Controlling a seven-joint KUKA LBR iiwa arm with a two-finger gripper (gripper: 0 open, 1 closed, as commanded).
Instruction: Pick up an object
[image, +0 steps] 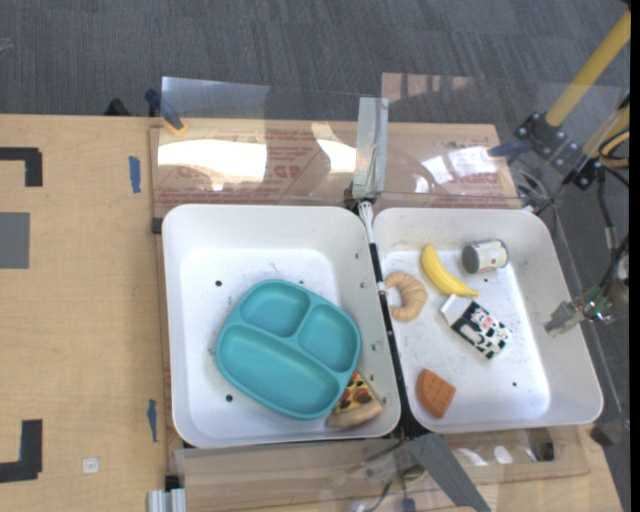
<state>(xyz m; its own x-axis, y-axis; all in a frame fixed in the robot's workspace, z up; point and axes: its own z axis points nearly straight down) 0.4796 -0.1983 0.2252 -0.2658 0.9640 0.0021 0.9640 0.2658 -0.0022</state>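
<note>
The right bin (530, 395) holds a yellow banana (442, 271), a tan croissant-like pastry (406, 296), a small grey can lying on its side (484, 257), a black-and-white patterned box (479, 328) and an orange wedge-shaped piece (435, 392). In the left bin (200, 250) a teal divided plate (289, 346) lies flat. A pizza slice (357, 403) rests against the plate's lower right edge, near the bin's front corner.
Clear plastic panels (260, 160) and a metal post (370, 145) stand behind the bins. A yellow pole with a black bracket (560, 130) and cables (605, 290) sit at the right. A wooden bench top (70, 330) extends to the left.
</note>
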